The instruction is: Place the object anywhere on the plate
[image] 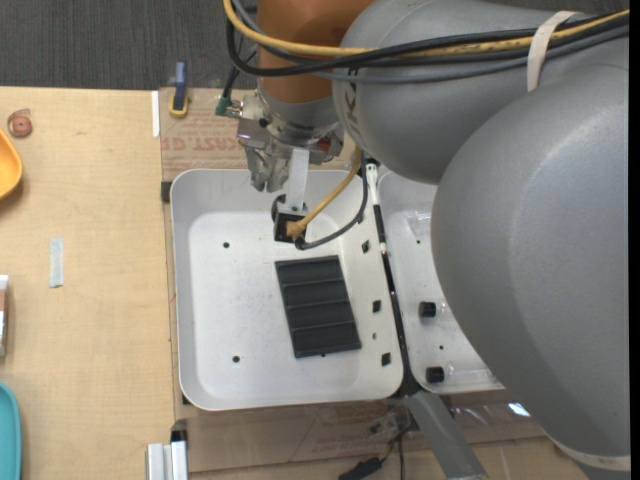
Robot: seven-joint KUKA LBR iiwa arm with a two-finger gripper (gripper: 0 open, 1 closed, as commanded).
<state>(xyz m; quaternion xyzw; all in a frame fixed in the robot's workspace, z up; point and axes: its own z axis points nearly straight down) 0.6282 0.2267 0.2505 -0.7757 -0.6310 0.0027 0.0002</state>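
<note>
A black ribbed rectangular slab [318, 306] lies flat in the left white bin [200, 368], a little right of the bin's middle. My gripper [268, 175] hangs over the bin's far edge, up and to the left of the slab and apart from it. I see nothing held at the gripper. The grey arm with its orange band [300, 18] reaches in from the upper right and covers much of the right bin [425, 258].
Two small black pieces [428, 310] [435, 375] sit in the right bin's visible strip. On the wooden bench to the left lie an orange item [6, 168], a teal item [6, 433] and a small clear strip [56, 263]. A blue clip [178, 86] stands behind the bins.
</note>
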